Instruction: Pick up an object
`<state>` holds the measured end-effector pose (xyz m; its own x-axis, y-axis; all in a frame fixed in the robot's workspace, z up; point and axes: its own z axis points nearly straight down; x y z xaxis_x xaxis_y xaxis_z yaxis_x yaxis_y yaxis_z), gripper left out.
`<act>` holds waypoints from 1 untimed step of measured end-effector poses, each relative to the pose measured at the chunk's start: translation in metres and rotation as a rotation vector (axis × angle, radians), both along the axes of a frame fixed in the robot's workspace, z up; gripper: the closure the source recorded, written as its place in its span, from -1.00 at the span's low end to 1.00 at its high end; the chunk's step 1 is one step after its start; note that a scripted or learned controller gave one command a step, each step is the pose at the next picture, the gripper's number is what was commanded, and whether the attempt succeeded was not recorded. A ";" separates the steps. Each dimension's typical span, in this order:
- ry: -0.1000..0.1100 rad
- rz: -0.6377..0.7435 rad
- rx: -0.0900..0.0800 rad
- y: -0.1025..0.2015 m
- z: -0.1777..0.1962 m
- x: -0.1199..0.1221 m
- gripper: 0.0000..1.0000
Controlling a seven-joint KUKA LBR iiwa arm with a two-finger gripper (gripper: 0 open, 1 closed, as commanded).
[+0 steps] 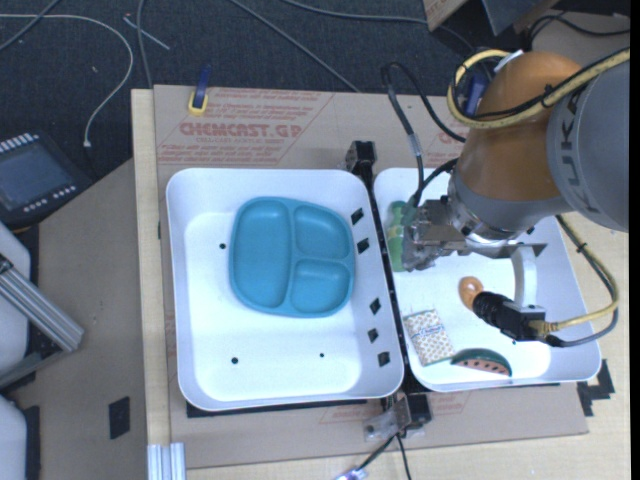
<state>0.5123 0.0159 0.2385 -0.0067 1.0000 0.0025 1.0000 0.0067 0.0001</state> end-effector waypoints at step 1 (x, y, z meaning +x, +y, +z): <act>0.005 -0.002 0.000 0.044 -0.011 -0.011 1.00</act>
